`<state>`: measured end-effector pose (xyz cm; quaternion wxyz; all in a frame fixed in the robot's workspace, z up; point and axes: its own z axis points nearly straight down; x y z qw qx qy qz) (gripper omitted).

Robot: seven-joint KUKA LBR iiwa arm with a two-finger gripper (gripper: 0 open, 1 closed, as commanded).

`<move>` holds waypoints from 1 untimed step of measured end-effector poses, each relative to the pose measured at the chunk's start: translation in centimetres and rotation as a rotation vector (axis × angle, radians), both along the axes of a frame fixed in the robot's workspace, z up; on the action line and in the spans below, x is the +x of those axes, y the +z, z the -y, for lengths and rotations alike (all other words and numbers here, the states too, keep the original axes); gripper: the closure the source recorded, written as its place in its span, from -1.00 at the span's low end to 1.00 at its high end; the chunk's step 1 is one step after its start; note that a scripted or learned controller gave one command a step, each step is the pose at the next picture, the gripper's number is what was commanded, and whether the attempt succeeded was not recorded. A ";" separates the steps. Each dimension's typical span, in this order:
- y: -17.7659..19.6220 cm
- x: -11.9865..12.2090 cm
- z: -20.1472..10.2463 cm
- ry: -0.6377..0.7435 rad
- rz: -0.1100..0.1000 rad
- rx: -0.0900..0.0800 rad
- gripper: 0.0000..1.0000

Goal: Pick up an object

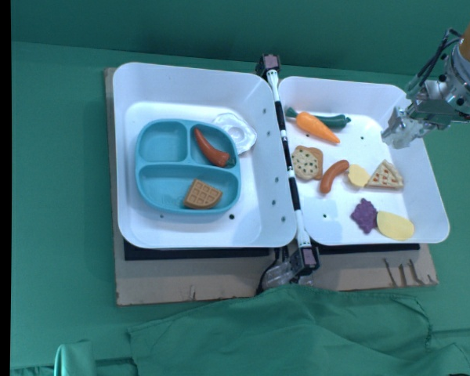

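Poised over the right white bin's (423, 171) far right edge, the grey two-finger gripper (397, 134) grips nothing visible. Below lie an orange toy carrot (319, 127), speckled cookie (306, 162), sausage (334, 175), pizza slice (385, 176) and purple grapes (365, 215). Left white bin (133, 84): teal divided plate (153, 186) with toy waffle (202, 194); no writing legible.

This is a robot test bench in a lab, not a home or kitchen. Two white bins (194, 81) sit side by side on a cardboard sheet (180, 284) over a green-draped table (63, 171), with rumpled green cloth (298, 331) at the near edge. The food is toy food: a plastic carrot (317, 126), a pizza slice (385, 176) and grapes (365, 214) in the right bin, a teal divided plate (160, 182) in the left.
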<state>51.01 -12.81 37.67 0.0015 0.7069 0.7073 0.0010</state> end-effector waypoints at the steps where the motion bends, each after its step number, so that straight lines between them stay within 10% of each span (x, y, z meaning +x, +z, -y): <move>1: -1.6 2.0 -4.1 0.001 -0.002 0.001 1.00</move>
